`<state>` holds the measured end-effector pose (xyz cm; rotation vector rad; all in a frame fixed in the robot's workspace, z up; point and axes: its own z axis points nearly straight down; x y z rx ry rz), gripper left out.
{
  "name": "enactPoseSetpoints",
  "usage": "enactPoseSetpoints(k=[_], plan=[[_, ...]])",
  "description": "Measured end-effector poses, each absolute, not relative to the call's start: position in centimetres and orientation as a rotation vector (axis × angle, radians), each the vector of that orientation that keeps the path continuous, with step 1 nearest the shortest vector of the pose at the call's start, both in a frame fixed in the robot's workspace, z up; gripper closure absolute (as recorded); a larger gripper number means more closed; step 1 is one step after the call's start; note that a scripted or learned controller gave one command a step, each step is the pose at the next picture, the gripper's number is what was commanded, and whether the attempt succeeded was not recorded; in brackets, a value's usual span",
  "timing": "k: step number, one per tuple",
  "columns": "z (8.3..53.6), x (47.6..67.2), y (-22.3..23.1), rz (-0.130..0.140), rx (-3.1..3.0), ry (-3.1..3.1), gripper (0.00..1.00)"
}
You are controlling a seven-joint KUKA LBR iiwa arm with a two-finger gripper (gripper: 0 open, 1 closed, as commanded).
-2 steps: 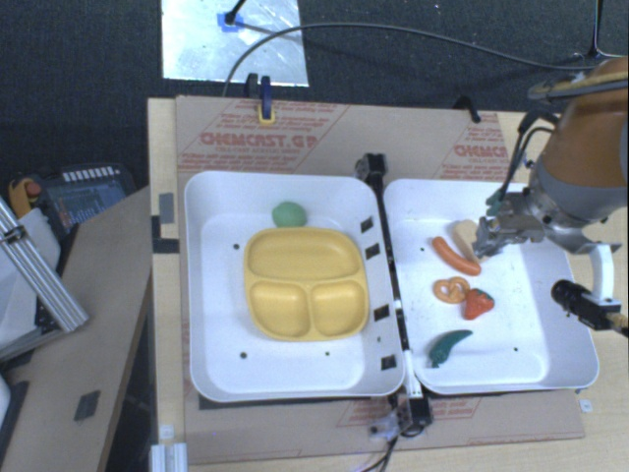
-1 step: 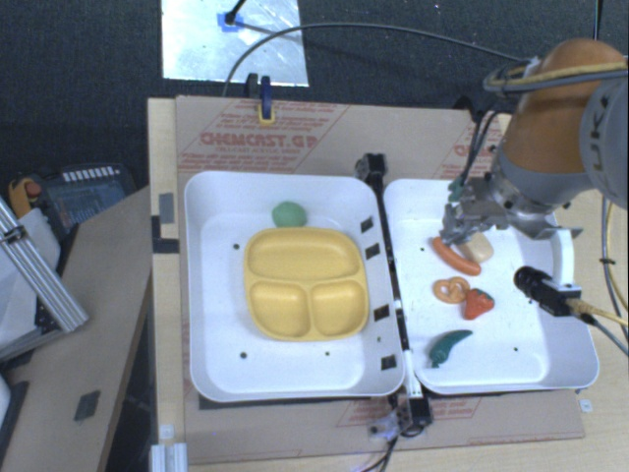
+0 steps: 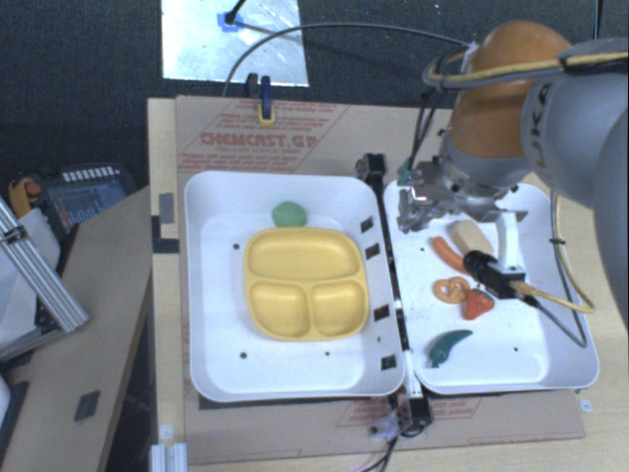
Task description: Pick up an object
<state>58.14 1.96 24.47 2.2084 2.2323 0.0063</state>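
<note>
The right bin holds several small toy foods. An orange carrot-like piece lies beside a tan bread piece. Below them are a brown pretzel, a red piece and a teal pepper near the front. My gripper hangs over the far left corner of this bin, just up and left of the carrot-like piece. The wrist hides most of it. Nothing shows held in it.
The left bin holds a yellow compartment tray with a green round piece behind it. A black divider with clips runs between the bins. The arm's bulk covers the right bin's far side.
</note>
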Motion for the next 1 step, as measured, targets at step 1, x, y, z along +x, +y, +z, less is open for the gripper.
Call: enactPoseSetpoints(k=[1], plan=[[22.68, 60.01, 6.7, 0.004, 2.211, 2.231, 1.0]])
